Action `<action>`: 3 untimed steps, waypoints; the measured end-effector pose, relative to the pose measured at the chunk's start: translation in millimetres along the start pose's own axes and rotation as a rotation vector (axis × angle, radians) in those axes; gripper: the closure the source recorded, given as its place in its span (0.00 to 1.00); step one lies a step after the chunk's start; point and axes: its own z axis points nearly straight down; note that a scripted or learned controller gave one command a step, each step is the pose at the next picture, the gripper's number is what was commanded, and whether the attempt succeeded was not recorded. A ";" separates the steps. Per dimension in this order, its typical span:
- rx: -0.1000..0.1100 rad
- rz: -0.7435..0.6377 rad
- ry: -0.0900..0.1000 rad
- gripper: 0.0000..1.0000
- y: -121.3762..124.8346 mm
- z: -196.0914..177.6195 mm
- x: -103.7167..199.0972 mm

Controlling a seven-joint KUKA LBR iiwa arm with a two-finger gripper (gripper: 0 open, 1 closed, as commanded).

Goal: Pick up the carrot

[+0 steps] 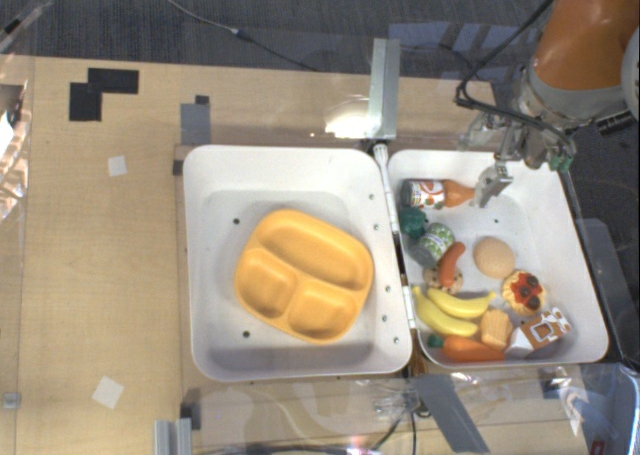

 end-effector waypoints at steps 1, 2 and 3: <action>0.000 0.176 0.009 0.00 -31.6 102.6 98.3; 0.001 0.283 -0.007 0.00 -31.3 135.8 51.1; 0.001 0.605 -0.001 0.00 -42.6 112.7 -8.3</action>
